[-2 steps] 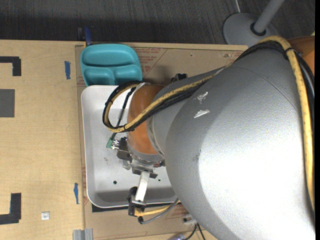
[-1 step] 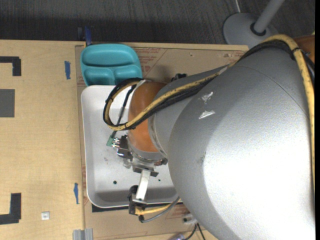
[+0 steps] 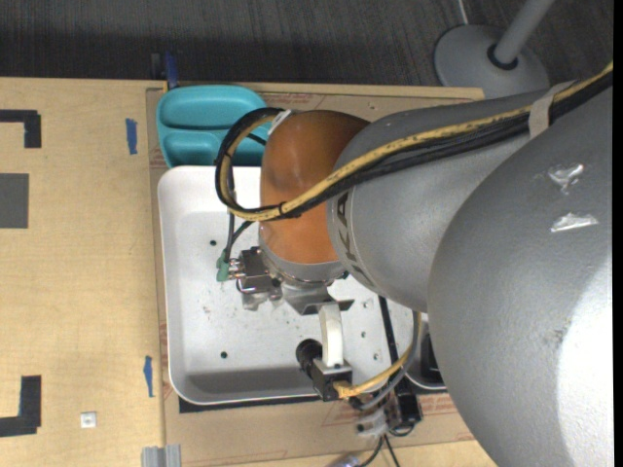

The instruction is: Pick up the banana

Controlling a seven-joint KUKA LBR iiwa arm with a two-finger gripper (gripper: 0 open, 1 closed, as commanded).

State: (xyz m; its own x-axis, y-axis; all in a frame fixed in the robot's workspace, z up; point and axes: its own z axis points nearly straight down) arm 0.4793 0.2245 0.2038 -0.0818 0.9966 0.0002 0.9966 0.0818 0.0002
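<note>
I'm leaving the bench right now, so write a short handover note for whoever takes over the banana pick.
Gripper: the arm hangs low over the white bin, its orange band above the wrist; whether the fingers are open or shut cannot be told.
Banana: I cannot place it from this view.
Also here: a teal object at the bin's far edge.
Done: no grasp is confirmed.
Left: find the banana, grasp it, lift.

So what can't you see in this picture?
- The banana: the camera view does not let me find it; the grey arm covers much of the white bin.
- The end effector: its fingertips are hidden under the orange band.
- The teal object: partly covered by the arm.
</note>
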